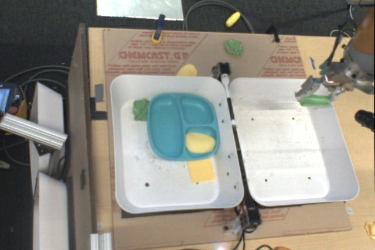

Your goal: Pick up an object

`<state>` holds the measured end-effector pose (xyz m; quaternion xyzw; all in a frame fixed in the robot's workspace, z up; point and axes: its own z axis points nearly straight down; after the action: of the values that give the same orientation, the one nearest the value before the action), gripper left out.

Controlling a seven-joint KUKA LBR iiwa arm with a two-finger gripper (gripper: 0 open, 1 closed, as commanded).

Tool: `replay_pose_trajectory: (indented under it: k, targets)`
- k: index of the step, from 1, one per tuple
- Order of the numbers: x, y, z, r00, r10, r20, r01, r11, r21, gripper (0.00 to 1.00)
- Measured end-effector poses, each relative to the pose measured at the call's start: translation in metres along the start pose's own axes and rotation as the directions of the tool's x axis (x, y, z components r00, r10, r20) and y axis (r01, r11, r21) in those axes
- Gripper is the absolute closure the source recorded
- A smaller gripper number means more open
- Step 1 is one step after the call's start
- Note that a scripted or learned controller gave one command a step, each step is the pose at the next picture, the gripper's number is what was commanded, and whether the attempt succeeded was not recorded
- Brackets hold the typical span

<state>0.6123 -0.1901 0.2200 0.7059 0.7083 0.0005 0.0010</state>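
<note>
My gripper [315,94] hangs over the far right corner of the right bin [293,184], reaching in from the right. A small elongated green object [314,100] sits between its fingertips, and the fingers are shut on it. In the left bin [126,184] lies a teal divided plate [173,126] with a yellow rounded piece [200,142] in its near right compartment. A flat yellow square [202,171] rests just in front of the plate. A green leafy piece [140,109] lies at the plate's left edge.
Behind the bins, on the cardboard, sit a yellow piece [187,71] and a green round piece [234,47]. A black divider with a cable [229,108] runs between the two bins. A metal rail [32,130] stands off to the left.
</note>
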Motion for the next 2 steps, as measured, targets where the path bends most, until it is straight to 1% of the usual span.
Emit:
replay_pose_trajectory:
  k: [1, 2]
  targets:
    - [-0.0169, 0.0384, 0.0265, 1.0, -0.003, 0.002, 0.003, 1.0, -0.004, 0.0]
    - [-0.0163, 0.0368, 0.0267, 1.0, -0.002, 0.001, 0.002, 1.0, -0.001, 0.0]
